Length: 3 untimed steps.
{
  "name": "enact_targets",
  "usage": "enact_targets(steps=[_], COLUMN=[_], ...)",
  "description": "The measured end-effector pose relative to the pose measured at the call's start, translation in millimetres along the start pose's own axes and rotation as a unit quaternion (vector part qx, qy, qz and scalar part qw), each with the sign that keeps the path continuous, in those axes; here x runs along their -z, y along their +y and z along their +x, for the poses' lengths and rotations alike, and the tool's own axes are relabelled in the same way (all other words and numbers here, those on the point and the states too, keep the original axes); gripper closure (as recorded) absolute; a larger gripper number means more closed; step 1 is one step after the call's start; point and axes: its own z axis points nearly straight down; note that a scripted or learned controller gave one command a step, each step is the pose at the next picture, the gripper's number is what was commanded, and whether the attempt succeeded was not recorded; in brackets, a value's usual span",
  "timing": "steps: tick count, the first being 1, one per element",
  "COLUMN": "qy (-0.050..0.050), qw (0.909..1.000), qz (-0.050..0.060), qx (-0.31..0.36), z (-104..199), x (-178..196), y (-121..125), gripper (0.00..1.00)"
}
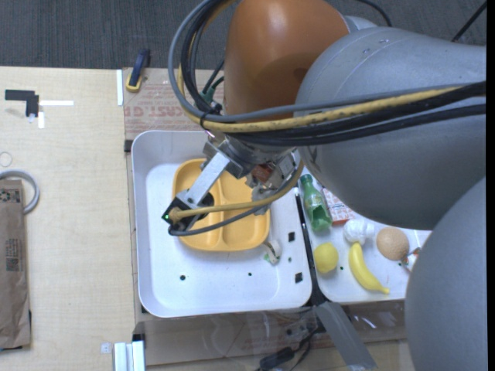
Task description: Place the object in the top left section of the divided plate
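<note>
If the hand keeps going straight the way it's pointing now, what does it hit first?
Probably the yellow divided plate, lying just under the hand in the left bin, though depth is unclear here.

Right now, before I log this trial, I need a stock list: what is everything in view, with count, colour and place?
bins: two, white, side by side; left bin, right bin
divided plate: one, yellow, in the left bin
bottle: one, green, right bin, near its left wall
lemon: one, yellow, right bin
banana: one, yellow, right bin, beside the lemon
egg: one, brown, right bin
paper bag: one, brown, bench, far left
arm: one, grey and orange, over both bins
hand: one, over the plate
</note>
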Motion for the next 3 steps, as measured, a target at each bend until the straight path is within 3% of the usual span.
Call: enact_targets(steps=[2, 3], qy=[0.0, -0.001], qw=[1.0, 0.9987], qz=[0.0, 0.0], qx=[0.0, 0.051], z=[0, 67], x=[0, -112], y=[0, 71], gripper=[0.0, 0.0])
